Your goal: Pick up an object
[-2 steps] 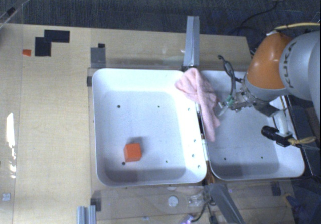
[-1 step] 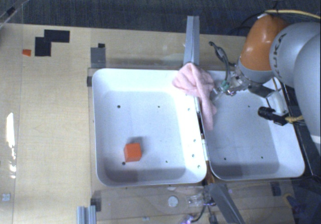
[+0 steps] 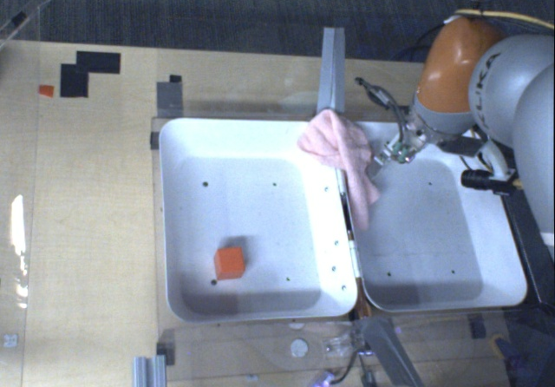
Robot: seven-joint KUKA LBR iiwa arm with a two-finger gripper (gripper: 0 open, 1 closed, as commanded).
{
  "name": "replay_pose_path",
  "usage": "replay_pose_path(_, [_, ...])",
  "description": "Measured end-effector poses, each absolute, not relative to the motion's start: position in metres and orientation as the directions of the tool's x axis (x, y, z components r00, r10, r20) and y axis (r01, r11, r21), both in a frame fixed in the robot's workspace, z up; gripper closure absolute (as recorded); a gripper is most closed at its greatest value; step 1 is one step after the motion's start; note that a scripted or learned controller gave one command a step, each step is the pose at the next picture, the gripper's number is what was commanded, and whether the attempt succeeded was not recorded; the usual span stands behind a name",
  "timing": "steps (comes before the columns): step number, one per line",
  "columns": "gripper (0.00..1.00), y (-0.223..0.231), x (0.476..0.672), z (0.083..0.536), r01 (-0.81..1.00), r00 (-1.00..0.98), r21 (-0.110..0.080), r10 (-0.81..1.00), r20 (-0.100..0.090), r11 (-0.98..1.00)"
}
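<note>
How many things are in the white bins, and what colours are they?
Pink: 1, a cloth draped over the edge where the two bins meet.
Orange: 1, a small block in the left bin.
Total: 2 things.

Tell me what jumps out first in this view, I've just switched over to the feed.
A pink cloth is draped over the divider between the two white bins, hanging down into the right bin. The gripper sits right beside it at that bin's upper left, under the orange-banded arm. A small orange block lies alone in the lower part of the left bin.
</note>
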State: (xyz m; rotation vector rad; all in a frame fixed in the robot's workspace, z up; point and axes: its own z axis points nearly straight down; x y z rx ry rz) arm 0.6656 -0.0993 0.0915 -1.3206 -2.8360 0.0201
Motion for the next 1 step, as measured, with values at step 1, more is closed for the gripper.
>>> replay_pose_path(1, [1.00,-0.0964,0.6723,0.1056,0.763,-0.646,0.007,0.763,-0.014,0.646])
